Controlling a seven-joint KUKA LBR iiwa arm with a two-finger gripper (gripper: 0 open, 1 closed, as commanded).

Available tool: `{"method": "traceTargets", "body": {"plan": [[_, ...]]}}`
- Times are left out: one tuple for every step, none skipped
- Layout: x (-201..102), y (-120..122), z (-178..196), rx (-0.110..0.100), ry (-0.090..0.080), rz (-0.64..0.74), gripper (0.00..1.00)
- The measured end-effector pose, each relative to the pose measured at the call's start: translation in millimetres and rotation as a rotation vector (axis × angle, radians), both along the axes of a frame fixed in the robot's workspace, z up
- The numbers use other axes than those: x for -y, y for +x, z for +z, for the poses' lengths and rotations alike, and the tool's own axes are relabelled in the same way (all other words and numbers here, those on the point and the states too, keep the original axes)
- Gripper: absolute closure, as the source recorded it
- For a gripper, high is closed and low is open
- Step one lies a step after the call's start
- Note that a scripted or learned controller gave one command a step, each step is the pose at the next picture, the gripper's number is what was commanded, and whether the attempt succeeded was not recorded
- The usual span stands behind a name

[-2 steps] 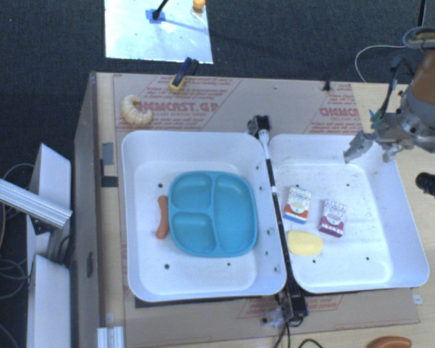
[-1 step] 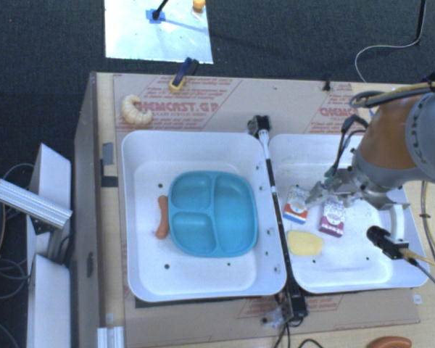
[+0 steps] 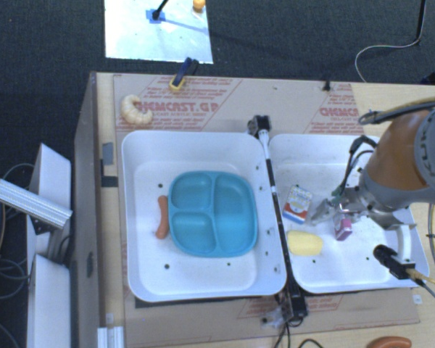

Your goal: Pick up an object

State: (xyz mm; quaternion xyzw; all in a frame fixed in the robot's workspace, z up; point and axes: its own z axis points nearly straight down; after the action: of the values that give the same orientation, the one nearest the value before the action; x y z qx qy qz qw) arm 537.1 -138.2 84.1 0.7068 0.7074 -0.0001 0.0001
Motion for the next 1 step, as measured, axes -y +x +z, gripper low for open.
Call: {"method": "traceTargets", "body": {"plan": [[-0.3,1.3,10.9,0.004,0.000,0.001,1.00]]}}
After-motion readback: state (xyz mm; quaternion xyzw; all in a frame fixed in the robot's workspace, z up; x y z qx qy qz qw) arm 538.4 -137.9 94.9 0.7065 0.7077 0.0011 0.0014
